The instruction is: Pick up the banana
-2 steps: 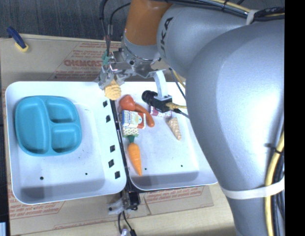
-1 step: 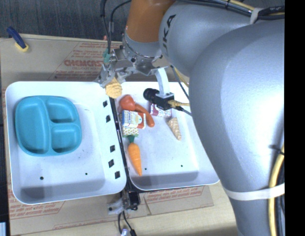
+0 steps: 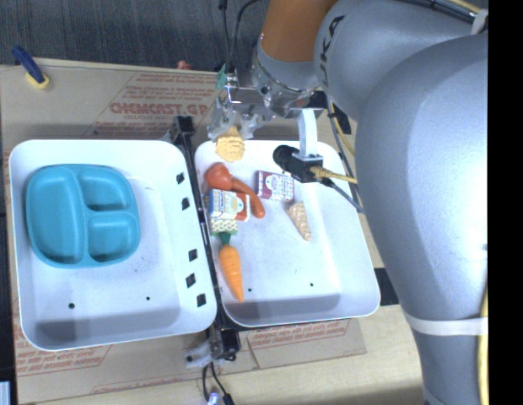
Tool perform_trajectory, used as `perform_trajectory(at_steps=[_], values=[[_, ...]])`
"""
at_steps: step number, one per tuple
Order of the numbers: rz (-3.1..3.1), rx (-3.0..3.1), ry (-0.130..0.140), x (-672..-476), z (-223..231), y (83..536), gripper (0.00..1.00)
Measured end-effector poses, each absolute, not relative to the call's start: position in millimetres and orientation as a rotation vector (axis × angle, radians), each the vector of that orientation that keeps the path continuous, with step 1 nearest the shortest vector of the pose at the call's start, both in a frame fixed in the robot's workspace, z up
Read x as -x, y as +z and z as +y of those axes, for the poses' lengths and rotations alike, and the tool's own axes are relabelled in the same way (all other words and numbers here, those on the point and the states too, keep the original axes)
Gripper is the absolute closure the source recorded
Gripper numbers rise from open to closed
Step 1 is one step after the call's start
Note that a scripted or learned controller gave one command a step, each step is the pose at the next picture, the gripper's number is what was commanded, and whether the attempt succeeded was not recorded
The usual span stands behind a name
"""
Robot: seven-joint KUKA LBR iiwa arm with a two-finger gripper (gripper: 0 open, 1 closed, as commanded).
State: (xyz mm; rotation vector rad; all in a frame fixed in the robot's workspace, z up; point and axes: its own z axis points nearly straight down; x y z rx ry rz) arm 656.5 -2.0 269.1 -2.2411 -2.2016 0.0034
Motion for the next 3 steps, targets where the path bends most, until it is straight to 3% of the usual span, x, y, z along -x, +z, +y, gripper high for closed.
perform_trajectory(at_steps=[1, 3], values=[[-2.369, 2.062, 0.001, -656.3, 71.8, 271.0, 1.0], [-2.383, 2.048, 0.005, -656.7, 73.0, 291.4, 1.0]])
